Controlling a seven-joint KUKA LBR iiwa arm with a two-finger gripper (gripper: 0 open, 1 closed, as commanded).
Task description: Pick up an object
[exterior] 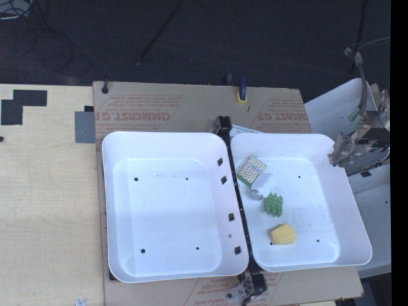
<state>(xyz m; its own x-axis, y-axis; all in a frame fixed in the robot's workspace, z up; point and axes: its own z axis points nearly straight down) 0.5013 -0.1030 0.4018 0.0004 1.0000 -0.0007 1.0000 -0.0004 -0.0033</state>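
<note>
well left of the gripper [340,150]: green toy [273,204]; yellow shell [283,234]

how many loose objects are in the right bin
4, all near its left side: a patterned block, a pale grey piece just below it, a green toy, and a yellow shell-like toy nearest the front.

Yellow obj [283,234], green obj [273,204], R bin.

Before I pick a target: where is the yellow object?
Yellow object lies in the right bin, near its front left, just below the green object.
</note>
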